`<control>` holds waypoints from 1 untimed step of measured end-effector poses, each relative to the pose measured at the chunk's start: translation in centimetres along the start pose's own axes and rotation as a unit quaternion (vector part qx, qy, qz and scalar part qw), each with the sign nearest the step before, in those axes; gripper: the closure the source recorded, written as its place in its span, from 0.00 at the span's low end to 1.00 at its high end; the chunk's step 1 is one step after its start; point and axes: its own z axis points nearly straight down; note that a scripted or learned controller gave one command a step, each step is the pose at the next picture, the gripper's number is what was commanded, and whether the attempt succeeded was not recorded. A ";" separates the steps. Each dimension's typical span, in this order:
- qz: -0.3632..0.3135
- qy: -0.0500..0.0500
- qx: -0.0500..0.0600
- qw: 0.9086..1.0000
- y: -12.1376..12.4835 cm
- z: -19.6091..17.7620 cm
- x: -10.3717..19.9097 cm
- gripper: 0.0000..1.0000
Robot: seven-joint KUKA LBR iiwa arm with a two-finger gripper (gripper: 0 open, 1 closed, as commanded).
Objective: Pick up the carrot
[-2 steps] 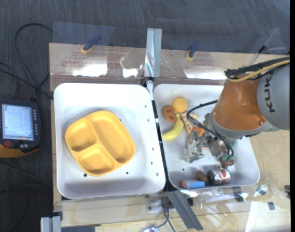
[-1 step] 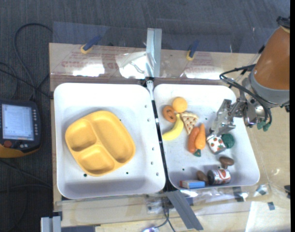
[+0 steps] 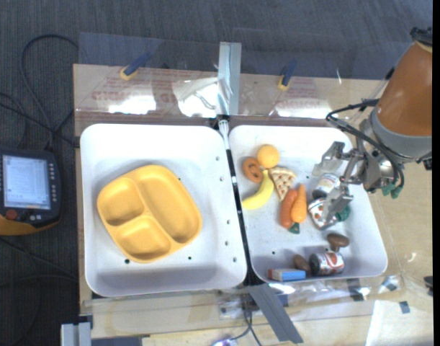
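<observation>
Lowest in the frame, at the right bin's (image 3: 238, 193) 6 o'clock edge, lie a small blue-and-white block (image 3: 286, 274), a red-and-white can (image 3: 326, 263) on its side and a brown lump (image 3: 338, 240) just above it. Two carrots (image 3: 293, 207) rest side by side near the middle of that bin, orange bodies upright in the picture with green tips pointing toward 6 o'clock, touching each other and clear of the gripper (image 3: 335, 193). At their 10 o'clock sits a pizza slice (image 3: 281, 181), with a banana (image 3: 258, 194) curving beyond it, a pretzel (image 3: 252, 169) above that and an orange (image 3: 268, 155) toward 12 o'clock. The gripper hangs at the carrots' 3 o'clock, over a red-and-white object (image 3: 322, 211), its grey metal body reaching in from the orange-banded arm (image 3: 410, 99); whether its jaws are released or clenched cannot be told from this angle. Across the divider, the left bin (image 3: 97, 265) carries a yellow divided plate (image 3: 149, 212) turned at a slant. A handheld control screen (image 3: 25, 186) lies on the dark floor at 9 o'clock.
</observation>
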 end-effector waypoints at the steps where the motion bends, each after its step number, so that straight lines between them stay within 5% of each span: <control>1: 0.159 0.007 0.000 0.987 1.6 15.1 -1.1 0.00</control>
